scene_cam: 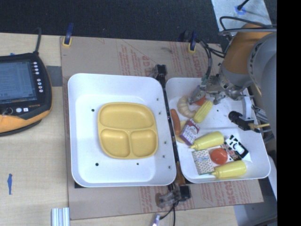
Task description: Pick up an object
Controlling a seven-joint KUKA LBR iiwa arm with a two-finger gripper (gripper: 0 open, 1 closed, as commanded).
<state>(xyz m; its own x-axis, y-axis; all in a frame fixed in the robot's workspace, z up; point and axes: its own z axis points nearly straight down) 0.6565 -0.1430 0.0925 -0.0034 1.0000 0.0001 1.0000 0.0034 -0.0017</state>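
Grey hand (203,98) over corn cob (203,111) | fingertips unclear

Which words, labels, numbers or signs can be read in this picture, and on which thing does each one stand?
None can be read.
Brown cardboard sheet: faint red print, too blurred.
Black handheld screen unit with orange edge: lit display, text too small.
Small purple and white packet: print too small.
Black and white patterned card: marks, no legible letters.
Small pale packet with red dots: print too small.

Bench (28,164): cardboard sheet (117,55), pendant (21,91).
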